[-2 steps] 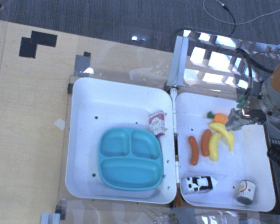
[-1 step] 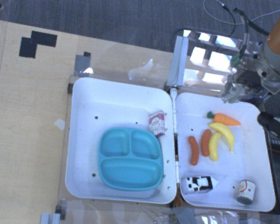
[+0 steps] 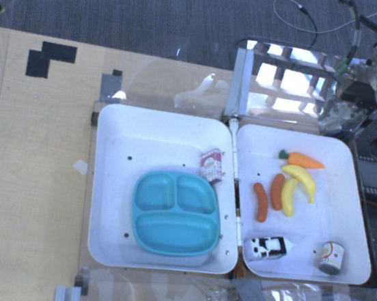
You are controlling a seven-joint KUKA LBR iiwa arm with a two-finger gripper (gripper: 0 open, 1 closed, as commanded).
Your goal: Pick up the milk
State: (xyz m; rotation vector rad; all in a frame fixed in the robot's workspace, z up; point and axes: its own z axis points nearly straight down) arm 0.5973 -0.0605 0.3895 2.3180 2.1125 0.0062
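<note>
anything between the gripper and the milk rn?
Partly. The gripper sits above the right bin's far edge; the milk lies on its side at the near-left corner. On a straight line between them lie the carrot, bananas and sausages. From above, nothing visible covers the milk.

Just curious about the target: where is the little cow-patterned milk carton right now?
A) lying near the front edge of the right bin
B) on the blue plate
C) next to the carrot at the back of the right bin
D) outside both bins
A: the milk carton lies on its side near the front edge of the right bin, below the two sausages.
</note>
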